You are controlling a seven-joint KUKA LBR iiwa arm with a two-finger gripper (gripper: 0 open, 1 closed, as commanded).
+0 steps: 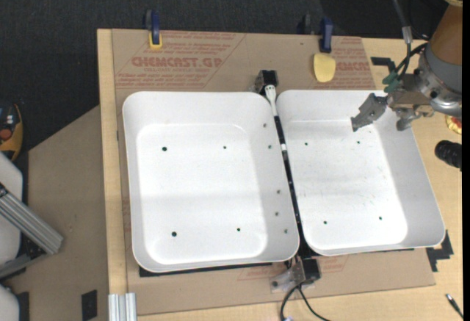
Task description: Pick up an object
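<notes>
A: Start at the near edge. What's there?

B: A small black fitting with a cable (297, 279) at the seam between the two bins, sitting on the cardboard sheet (220, 55) that carries them. Above it, the left bin (139, 187) and the right bin (418, 187) lie side by side, touching along a dark strip.

A: And the thing to pick up?

B: I can see no loose object on either white floor, only small dark dots that look like holes or marks. The one candidate is a pale yellow piece (324, 67) beyond the right bin, lying on the cardboard just below a blue clamp (326, 34) (it may be a fixture part, not a pick target).

A: The gripper?

B: The gripper (365, 115) hangs over the far right corner of the right bin, reaching in from the right. Nothing shows between its tips; whether they are spread or closed, I cannot tell at this size.

A: So how should the step be done well?

B: In my judgement, find a real target first, then descend square over it, clear of the bin wall, and close only once the tips straddle it.

A: Any writing?

B: Red print on the cardboard's far strip reads roughly "CHEMCAST GP", repeated upside down on the right side.
</notes>
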